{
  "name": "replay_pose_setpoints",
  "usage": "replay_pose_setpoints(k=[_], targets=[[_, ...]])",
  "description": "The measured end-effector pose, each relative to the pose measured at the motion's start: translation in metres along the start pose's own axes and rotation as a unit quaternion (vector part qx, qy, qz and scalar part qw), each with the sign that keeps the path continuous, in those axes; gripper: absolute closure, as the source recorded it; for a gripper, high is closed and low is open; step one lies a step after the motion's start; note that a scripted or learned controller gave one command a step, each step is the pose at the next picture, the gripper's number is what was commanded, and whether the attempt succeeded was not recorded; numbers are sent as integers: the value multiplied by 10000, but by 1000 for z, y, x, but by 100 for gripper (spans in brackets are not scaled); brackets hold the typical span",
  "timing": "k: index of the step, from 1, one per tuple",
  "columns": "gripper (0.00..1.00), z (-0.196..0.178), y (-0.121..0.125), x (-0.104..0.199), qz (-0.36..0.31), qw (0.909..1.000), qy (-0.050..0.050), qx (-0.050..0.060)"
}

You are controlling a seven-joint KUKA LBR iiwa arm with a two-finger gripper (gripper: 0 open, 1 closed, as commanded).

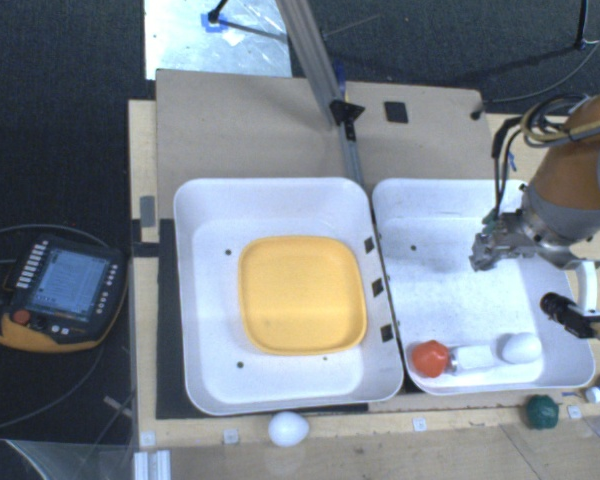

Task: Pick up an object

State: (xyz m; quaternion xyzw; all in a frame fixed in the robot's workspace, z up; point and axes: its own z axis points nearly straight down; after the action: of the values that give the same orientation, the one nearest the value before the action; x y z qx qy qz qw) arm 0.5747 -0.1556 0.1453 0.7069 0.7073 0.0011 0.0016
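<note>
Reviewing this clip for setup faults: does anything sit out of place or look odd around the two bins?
Yes. A white egg-shaped object lies on the bench outside the left bin, just past its near rim. A dark green ball likewise sits off the right bin's near corner. Both lie outside the bins. No visible spill or damage.

Tan wooden bench point(250, 128) bearing two shallow white plastic bins point(195, 298) point(460, 203), with white egg-shaped object point(288, 429) and dark green ball point(541, 411) along near edge.

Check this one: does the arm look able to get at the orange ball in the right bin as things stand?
Probably yes. The orange ball lies uncovered near the front wall of the right bin, a white piece close beside it, and the gripper is over the same bin with bare floor between.
</note>
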Motion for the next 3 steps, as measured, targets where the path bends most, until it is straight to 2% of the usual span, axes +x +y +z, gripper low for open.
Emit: replay_pose_setpoints(k=[1,2,3], targets=[[100,-62,1,-5,0,10000,-2,-9],[100,-106,2,-5,0,10000,-1,-4],[100,-112,-2,42,-17,10000,8,13]])
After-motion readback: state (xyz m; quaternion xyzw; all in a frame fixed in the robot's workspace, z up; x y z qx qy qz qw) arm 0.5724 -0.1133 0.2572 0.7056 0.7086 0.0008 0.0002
